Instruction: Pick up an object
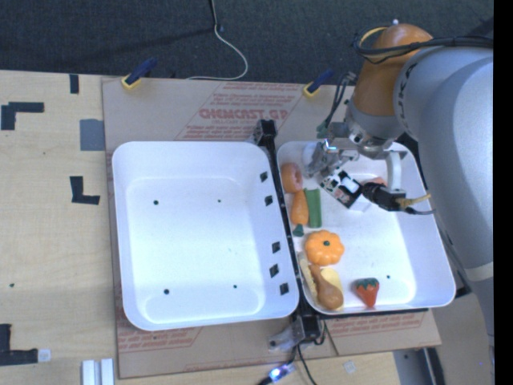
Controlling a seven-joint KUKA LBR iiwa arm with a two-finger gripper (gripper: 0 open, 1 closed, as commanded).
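Overhead, the grey arm with its orange band (383,62) bends down from the right, its claw (327,160) low over the right white bin's (417,283) far-left corner; whether clenched, I cannot tell. A round orange pumpkin toy (324,248) sits nearer, apart.

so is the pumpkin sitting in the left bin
No, the orange pumpkin lies in the right bin, near its left wall.

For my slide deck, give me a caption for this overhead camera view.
KUKA arm's gripper lowered over toy food, pumpkin and strawberry among it, in the right bin.
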